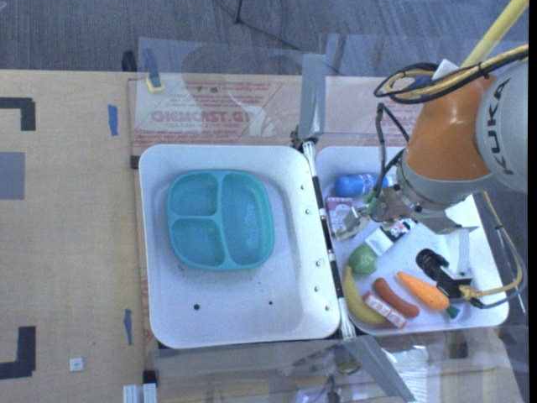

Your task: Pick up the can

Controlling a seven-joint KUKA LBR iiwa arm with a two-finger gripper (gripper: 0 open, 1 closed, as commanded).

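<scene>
Can (pixel 354 184) is seen at 12 o'clock in right bin (pixel 493 316), claw (pixel 388 217) state undeterminable under wrist; a slip is judged likely given neighbouring packet (pixel 342 217).

The grey arm (pixel 495 133) reaches in from the right at the far side of the scene, its broad orange band (pixel 449 137) sitting just above the wrist. Below the band the wrist points down and to the left, ending in the gripper (pixel 379 212) low on the left. Yellow and black cables loop over the arm's far side.
</scene>
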